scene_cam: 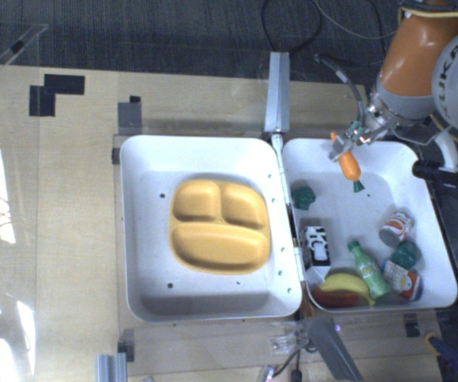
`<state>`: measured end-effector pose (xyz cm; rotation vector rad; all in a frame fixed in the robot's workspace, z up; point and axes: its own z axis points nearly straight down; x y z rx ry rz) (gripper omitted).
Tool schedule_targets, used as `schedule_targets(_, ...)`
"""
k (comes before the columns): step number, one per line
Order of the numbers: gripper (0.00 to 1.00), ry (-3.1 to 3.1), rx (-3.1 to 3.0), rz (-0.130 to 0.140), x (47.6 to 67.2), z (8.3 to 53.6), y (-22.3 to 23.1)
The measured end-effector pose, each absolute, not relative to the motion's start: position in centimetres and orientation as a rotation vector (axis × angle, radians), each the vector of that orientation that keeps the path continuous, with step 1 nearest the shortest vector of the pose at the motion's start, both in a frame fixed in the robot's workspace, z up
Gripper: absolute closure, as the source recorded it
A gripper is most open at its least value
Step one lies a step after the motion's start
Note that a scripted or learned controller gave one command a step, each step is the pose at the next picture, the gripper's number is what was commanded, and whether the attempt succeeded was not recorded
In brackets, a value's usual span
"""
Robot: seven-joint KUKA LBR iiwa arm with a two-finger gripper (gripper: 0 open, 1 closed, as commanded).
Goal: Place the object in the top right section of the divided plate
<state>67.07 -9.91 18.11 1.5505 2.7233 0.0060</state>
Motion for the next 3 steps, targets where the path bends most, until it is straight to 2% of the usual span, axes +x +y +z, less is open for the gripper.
schedule_targets(1,1.0,2.764,1.48,0.005,64.6,18.6,-7.9)
schedule_targets(2,1.0,2.676,1.64,0.005,55.3,18.5,-0.5)
schedule_targets(3,1.0,2.416,2.005,0.005,55.1,18.5,6.2)
